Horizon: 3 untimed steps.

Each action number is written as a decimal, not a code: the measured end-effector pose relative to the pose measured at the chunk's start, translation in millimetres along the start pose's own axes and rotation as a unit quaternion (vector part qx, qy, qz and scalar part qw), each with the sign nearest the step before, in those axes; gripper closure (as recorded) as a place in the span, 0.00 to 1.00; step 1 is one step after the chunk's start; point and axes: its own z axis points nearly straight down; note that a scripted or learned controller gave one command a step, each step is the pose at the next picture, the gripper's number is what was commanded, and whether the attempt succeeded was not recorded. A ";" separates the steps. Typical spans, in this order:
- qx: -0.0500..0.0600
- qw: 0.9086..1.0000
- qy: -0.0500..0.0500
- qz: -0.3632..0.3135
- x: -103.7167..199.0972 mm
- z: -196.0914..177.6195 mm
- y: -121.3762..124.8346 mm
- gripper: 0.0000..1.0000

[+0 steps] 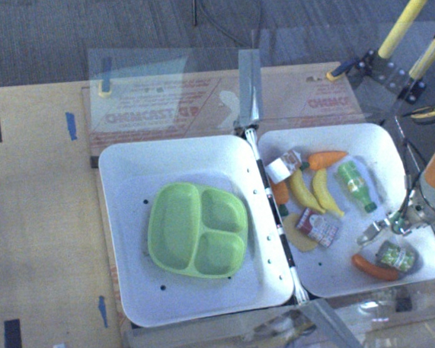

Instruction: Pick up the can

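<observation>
Gripper with fingers spread and nothing between them, poised in the right bin. The can, green-labelled and lying on its side, rests just below and right of the fingertips, an orange carrot touching its near side. A descent from here risks clipping the can's rim, rolling it away, or pinching the carrot instead.

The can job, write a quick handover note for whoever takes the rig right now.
Gripper: low over the right bin, near its right side; whether it is open or shut cannot be told. Nothing is seen held.
Can: lying in the right bin's near right corner, just below the gripper, beside a red-orange sausage-shaped item.
Left bin: holds a green divided plate.
Done: arm is at the can.
Left: grasp and lift the can.
</observation>
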 end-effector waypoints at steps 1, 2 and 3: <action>-0.002 0.993 0.001 0.115 3.0 -0.7 3.6 0.00; -0.001 0.995 0.001 0.104 2.8 -0.7 2.9 0.00; 0.000 0.997 0.000 0.073 1.8 -0.7 1.4 0.00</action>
